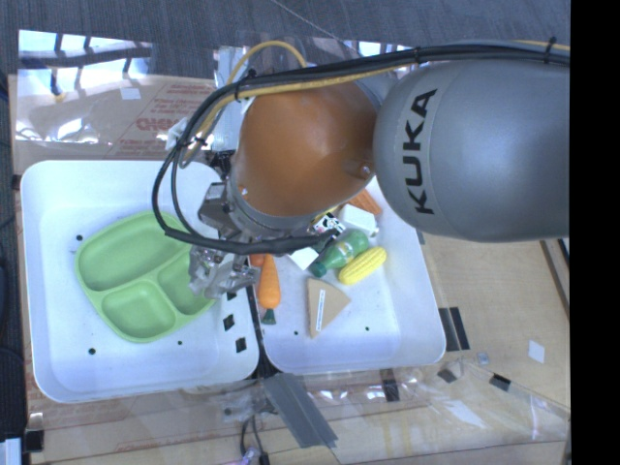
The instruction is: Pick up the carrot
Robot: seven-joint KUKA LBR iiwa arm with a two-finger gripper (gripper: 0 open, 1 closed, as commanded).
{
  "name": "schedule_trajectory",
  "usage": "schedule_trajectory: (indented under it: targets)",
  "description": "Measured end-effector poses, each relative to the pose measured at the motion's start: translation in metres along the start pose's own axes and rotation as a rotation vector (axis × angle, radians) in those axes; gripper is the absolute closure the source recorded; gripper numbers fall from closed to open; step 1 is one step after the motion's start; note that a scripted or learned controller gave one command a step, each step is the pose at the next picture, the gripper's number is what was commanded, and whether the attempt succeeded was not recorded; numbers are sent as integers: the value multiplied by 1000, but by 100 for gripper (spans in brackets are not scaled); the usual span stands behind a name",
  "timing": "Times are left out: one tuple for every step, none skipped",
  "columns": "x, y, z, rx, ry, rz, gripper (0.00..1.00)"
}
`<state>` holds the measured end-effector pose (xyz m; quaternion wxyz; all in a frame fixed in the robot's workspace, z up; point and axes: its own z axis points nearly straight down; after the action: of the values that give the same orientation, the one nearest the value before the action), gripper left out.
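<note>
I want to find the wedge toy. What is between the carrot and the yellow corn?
In the camera view, a tan sandwich wedge lies between the carrot and the yellow corn, in the right bin.

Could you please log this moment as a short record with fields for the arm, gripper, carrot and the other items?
arm: KUKA arm reaching in from the right, over both bins
gripper: low over the green divided plate's right edge, beside the carrot
carrot: lying in the right bin near the divider, not lifted
green divided plate: in the left bin
other items: corn cob, green bottle-shaped toy, tan wedge, all in the right bin
</note>
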<state>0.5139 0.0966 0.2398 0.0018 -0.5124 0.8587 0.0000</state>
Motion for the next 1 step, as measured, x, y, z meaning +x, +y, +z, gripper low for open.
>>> schedule_trajectory:
  targets:
    - [35,-88,-42,3,2,-237,100]
